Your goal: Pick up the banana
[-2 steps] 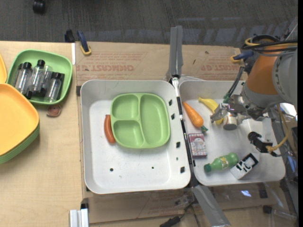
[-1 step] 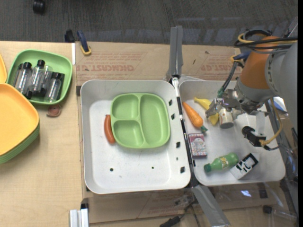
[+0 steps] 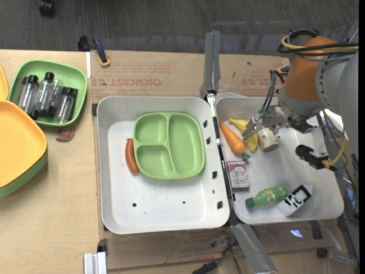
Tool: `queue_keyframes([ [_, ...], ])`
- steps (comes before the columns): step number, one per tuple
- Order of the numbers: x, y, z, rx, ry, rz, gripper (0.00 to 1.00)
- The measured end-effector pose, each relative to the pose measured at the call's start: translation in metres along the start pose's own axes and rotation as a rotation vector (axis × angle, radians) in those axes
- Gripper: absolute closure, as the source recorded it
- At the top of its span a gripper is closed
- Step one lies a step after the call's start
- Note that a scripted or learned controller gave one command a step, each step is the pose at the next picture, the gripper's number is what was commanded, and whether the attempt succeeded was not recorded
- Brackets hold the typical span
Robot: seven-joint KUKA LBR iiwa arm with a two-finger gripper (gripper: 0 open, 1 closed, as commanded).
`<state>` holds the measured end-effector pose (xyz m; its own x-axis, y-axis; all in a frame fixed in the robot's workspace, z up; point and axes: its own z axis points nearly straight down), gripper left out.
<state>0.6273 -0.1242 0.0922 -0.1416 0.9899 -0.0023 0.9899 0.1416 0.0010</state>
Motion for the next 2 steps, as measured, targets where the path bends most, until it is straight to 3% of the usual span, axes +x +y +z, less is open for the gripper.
queue_keyframes([
  [1,0.0,0.0,-0.009,0.0,-0.001,-0.001,1.0],
  [2,-0.019,-0.041,-0.114,0.004,0.0,0.266,1.0],
])
